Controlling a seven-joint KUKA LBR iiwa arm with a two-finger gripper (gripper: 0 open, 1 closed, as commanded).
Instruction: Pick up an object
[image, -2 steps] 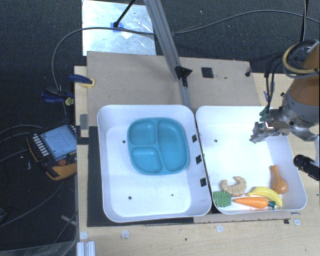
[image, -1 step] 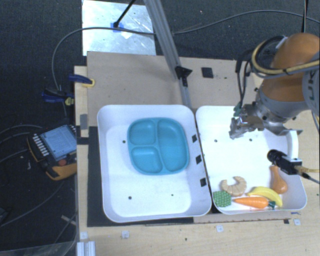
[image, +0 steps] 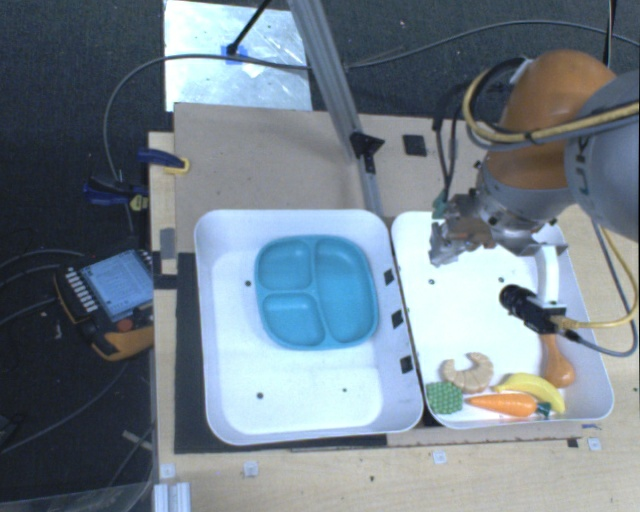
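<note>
White bins sit side by side on a tan bench, seen from above at a slant. The left bin (image: 300, 395), at the centre of the frame, holds a blue divided plate (image: 318, 290) with three sections, lying flat in the bin's upper half. The right bin (image: 470, 310) holds a cluster of small toy foods along its lower edge, at the lower right of the frame: a tan pastry-like piece (image: 468, 371), a green piece (image: 445, 398) just below and left of it, an orange carrot (image: 500, 405) lying lengthwise, and a yellow banana (image: 530, 388) touching the carrot from above. A white-and-brown piece (image: 556, 362) lies along the bin's right wall, its brown end near the banana. The grey arm with its orange band comes in from the upper right, and the gripper (image: 447, 245) hangs over the upper left corner of the right bin, well apart from the toy foods. I cannot tell from here whether it is open or closed, and I see nothing held in it.
</note>
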